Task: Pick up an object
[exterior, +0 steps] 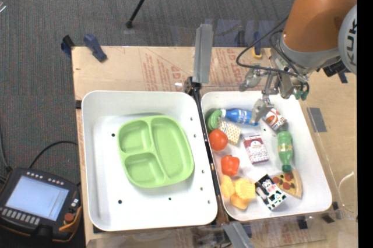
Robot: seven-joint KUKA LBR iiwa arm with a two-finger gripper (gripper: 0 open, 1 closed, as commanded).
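Note:
The right bin [317, 151] holds several toy foods. At its far end lie a blue and white bottle [239, 116] and a small red and white can [274, 119]. My gripper [266, 103] hangs over the far end of this bin, just above the gap between the bottle's end and the can. It is open, with nothing between its fingers. Nearer lie a red tomato [218, 140], a waffle piece [232, 132], a red card box [255, 149], a green bottle [284, 148] and a red pepper [230, 165].
The left bin [96, 124] holds a green divided plate [156, 151]. At the right bin's near end sit yellow pieces [239, 190], a black and white carton [271, 192] and a pizza slice [290, 183]. A green item [213, 119] lies by the divider.

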